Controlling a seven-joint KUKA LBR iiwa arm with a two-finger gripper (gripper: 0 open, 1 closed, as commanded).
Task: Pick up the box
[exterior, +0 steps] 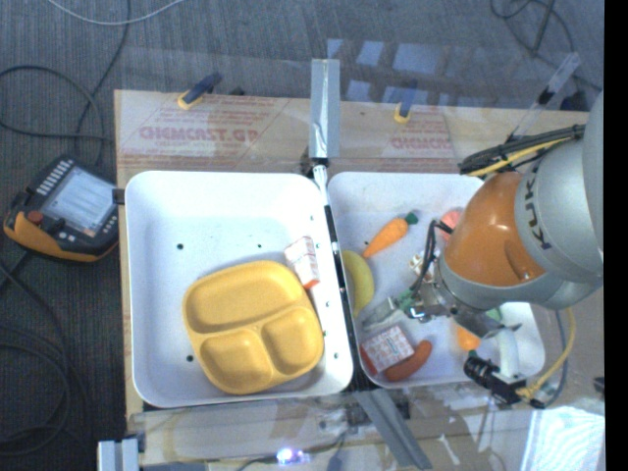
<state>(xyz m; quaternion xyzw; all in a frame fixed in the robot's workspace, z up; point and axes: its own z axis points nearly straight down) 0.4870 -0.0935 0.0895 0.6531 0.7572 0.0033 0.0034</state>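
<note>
Hovering low over the right bin, the claw hangs just above the box, which lies flat at the near left corner beside a sausage. Open or closed, I cannot tell; the wrist hides it. A carrot lies farther back; the yellow tray fills the left bin.
</note>
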